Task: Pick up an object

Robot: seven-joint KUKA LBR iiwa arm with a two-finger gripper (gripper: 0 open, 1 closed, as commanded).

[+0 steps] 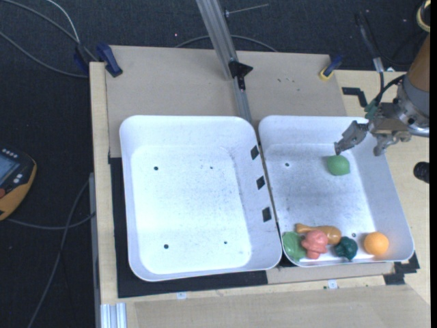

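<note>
You are in the approach: the gripper (362, 142) hangs spread and holding nothing just above the green ball (337, 165) in the right bin (382, 176), so next lower it squarely around the ball before closing.

**Wearing Grey, Trimmed in Orange**

Showing a thick, rounded arm (418, 87) in dull grey at the right edge of the camera view. Carrying a tan-orange band (429, 12) higher up, partly cut off by the frame. Widening into a pale silver wrist flange (413, 115), ringed and catching the light. Ending in a compact gripper (358, 149) of grey metal, branching into two slim, tapering fingers (349, 139) with darker tips. Trailing thin black cables (369, 43) along the outer side, looping down toward the flange. Bearing a small greenish fitting (371, 106) at the cable end. Blurring too much for reading any screws or markings.
</note>
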